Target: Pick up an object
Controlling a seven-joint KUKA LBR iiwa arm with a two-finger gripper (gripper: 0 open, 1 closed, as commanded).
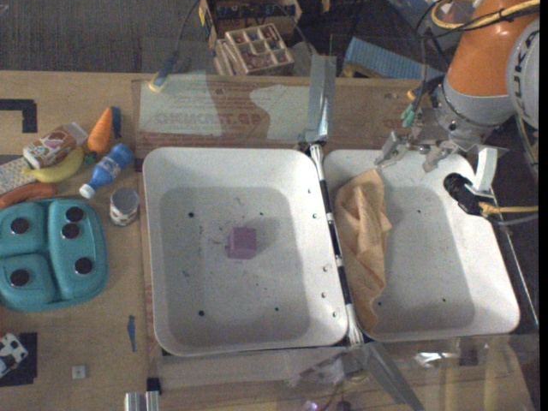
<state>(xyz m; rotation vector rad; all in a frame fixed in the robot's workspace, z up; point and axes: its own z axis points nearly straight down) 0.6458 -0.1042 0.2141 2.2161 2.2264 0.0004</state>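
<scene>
gripper [418, 150]: at the upper edge of the right bin [479, 315], near its back left corner; two thin fingers spread wide apart, nothing between them. hangs from the grey arm with its orange band [486, 58], which comes in from the upper right.

tan cloth [364, 229]: crumpled along the left wall of the right bin, running from near the back corner toward the front; its upper end lies just below and left of the gripper, not touching it as far as can be told.

purple block [242, 242]: small, squarish, lying flat near the middle of the left bin [171, 187], well apart from the gripper.

metal divider strip [318, 110]: between the two bins at the back, running up the surface [51, 92].

items left of the bins, on the surface:
- teal sectioned tray [47, 259], with dark round spots in its compartments
- small tin can [124, 205], upright, beside the left bin
- blue and white bottle [107, 169], lying tilted
- orange carrot toy [102, 130]
- yellow banana toy [58, 169]

behind the surface: cardboard box [248, 11] with a compartmented tray [257, 48] in front of it.
</scene>
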